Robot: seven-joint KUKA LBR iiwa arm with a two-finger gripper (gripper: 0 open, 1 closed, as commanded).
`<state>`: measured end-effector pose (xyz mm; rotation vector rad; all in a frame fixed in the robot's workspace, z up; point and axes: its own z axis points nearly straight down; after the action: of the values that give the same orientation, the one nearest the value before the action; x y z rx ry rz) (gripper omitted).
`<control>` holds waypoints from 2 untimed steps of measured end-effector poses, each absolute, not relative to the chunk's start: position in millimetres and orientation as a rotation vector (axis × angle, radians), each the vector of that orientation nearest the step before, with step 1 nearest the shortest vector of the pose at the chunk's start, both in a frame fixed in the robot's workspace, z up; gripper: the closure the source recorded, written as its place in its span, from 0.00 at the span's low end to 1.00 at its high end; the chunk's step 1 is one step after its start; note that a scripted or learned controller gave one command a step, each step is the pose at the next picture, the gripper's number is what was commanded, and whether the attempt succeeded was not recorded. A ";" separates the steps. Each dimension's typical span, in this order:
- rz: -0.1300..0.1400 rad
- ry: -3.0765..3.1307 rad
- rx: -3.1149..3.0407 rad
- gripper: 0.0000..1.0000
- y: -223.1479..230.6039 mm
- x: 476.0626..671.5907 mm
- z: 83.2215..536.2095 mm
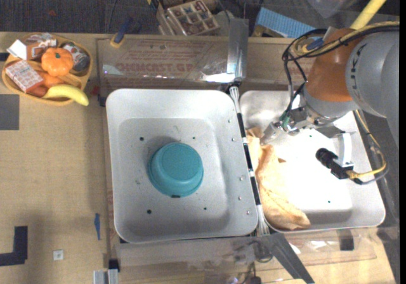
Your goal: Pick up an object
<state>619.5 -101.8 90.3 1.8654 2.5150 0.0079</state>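
Nothing looks lifted yet: the gripper [274, 132] sits low in the right bin [368, 213] just above the tan cloth [274, 181] along that bin's left wall, grip state unclear, pickup still ahead.

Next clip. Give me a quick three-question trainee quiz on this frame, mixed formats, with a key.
1. True or false: the teal bowl lies in the left bin.
2. Which bin is the hand over? A) left B) right
3. Fill in: the tan cloth lies along the ____ wall of the right bin.

Key: 1 true. 2 B. 3 left.
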 end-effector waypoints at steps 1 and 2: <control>0.010 2.609 1.731 0.00 -100.4 571.2 90.3; 0.003 2.696 1.603 0.00 -111.8 591.9 107.1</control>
<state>591.9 -111.8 107.1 1.6027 2.6960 0.0027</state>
